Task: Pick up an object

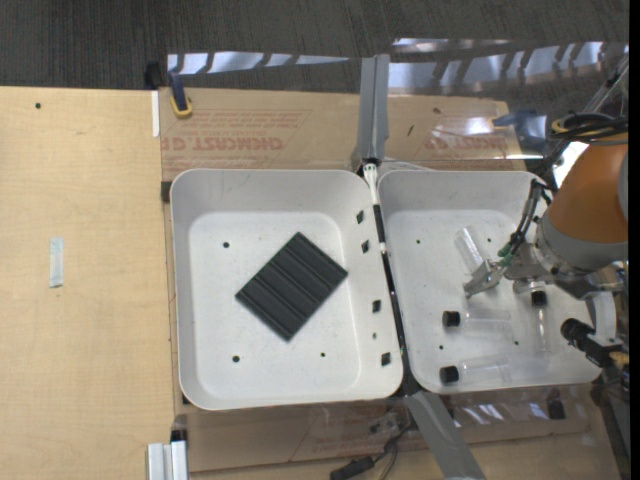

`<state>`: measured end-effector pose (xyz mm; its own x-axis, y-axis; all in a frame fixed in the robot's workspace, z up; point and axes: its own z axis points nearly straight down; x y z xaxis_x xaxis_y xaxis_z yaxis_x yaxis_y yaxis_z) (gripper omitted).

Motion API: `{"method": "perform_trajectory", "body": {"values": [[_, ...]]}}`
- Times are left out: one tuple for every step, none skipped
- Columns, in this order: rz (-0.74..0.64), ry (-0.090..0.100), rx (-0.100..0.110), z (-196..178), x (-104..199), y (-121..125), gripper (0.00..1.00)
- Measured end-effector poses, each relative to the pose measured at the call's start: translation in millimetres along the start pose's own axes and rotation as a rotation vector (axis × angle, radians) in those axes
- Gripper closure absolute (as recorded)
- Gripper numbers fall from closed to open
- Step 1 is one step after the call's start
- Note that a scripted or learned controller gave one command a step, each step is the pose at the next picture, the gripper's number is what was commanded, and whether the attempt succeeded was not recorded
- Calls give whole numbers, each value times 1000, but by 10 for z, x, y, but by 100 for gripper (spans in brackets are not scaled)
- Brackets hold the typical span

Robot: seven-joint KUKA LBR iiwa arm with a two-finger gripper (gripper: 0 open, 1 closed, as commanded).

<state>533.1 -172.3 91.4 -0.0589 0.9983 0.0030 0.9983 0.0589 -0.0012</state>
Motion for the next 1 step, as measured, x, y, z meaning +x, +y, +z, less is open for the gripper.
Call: {"method": "perform_trajectory", "body": {"values": [[4,-1,1,-85,-14,-7,100]]}}
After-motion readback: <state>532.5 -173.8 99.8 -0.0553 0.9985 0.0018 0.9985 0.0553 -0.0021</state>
